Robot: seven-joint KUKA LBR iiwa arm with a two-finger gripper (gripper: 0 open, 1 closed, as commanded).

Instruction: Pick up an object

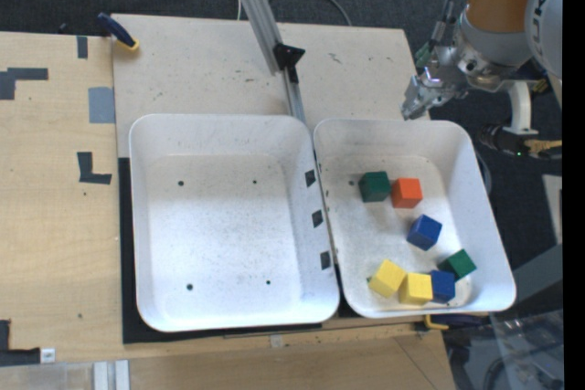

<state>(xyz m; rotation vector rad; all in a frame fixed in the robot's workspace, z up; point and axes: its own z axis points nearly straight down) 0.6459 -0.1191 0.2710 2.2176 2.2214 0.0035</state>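
Note:
The right bin (457, 151) holds several small cubes. A dark green cube (373, 186) and an orange cube (407, 192) sit side by side near its middle. A blue cube (424, 231) lies below them. Along the front wall sit two yellow cubes (388, 278) (418, 288), another blue cube (442, 286) and a green cube (460, 264). My gripper (416, 105) hangs above the bin's back right rim, apart from all the cubes, with nothing seen between its fingers.
The left bin (219, 224) stands beside the right one. A slanted metal rail (256, 0) runs down to the gap between the bins. A blue and yellow tool (118, 31) lies at the bench's back left. Cables trail behind the bins.

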